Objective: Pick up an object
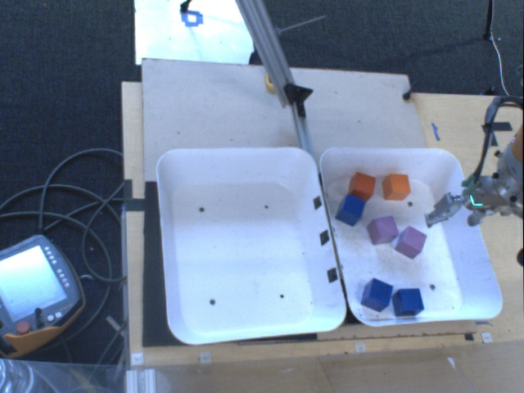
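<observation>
Several small cubes lie in the right bin (483, 297). Two orange cubes (362, 185) (396, 187) sit near its back. A blue cube (350, 210) rests by the bin's left wall. Two purple cubes (382, 229) (410, 241) lie in the middle, and two more blue cubes (377, 294) (408, 301) sit side by side at the front. My gripper (442, 211) hangs over the right side of this bin, a short way right of the purple cubes and apart from them. No cube is seen in it.
The left bin (176, 244) stands beside the right one, their rims meeting at the centre. A slanted metal pole (266, 39) rises behind the bins. Cables and a handheld pendant (33, 293) lie off the bench to the left.
</observation>
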Controlling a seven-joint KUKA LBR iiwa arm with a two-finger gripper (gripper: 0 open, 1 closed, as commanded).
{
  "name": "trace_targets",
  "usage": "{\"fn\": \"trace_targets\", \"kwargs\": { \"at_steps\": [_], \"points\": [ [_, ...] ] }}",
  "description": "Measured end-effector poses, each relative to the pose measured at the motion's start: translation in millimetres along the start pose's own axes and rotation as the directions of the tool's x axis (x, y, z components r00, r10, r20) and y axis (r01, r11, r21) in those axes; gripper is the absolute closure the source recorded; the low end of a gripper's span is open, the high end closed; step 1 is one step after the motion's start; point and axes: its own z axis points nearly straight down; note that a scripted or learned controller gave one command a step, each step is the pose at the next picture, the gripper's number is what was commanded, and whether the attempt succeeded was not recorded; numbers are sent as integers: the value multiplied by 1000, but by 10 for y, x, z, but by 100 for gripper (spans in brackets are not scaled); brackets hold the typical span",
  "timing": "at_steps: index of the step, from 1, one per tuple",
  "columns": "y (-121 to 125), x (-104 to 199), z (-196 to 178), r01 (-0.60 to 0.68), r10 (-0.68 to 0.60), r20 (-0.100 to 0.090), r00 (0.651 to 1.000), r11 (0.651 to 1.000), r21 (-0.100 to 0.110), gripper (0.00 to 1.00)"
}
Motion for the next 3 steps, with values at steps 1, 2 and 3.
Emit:
{"fn": "trace_targets", "kwargs": {
  "at_steps": [1,2,3],
  "points": [
    [8,1,-18,0,0,1,1000,1000,-4,0],
    [26,80,573,0,0,0,1000,1000,1,0],
    [6,106,992,-1,1,0,1000,1000,0,0]
  ]
}}
